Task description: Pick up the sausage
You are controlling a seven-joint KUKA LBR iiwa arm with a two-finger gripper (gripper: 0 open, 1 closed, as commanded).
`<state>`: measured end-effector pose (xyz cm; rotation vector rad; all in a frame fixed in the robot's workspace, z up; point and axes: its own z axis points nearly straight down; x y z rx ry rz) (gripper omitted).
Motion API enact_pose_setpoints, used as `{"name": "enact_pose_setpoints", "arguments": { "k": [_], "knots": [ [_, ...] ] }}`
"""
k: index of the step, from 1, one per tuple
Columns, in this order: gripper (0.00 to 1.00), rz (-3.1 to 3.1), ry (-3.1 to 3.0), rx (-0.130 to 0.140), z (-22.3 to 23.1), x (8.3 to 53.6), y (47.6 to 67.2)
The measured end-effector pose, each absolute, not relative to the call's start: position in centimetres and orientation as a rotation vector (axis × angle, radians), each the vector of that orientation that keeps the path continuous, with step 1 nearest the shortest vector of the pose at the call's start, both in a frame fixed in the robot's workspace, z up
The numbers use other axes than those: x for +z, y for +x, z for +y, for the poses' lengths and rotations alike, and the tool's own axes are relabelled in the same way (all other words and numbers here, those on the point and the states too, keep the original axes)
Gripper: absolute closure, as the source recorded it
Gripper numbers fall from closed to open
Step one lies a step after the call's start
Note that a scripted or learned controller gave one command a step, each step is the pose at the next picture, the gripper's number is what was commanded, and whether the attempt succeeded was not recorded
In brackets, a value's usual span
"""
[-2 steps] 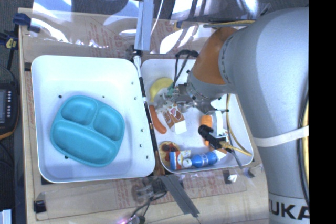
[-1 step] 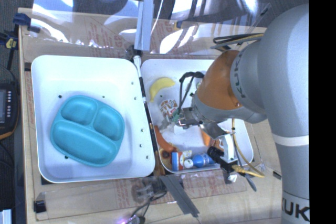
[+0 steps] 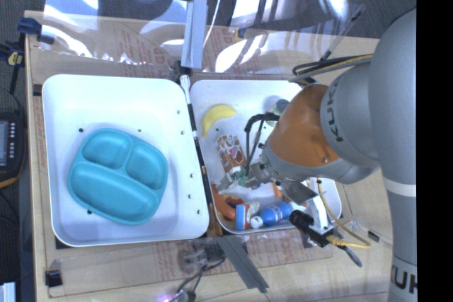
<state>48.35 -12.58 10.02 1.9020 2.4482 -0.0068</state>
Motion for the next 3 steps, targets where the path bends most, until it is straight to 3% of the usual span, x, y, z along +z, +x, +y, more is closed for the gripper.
{"name": "enact_pose_setpoints", "arguments": {
  "k": [1, 2, 3],
  "knots": [
    [0.0, 2.45, 1.971, -0.001, -19.7, 9.5, 54.2],
    [0.0, 2.518, 1.882, 0.0, -20.7, 9.2, 59.7],
    [0.0, 2.58, 1.798, -0.008, -16.6, 9.2, 65.6]
  ]
}}
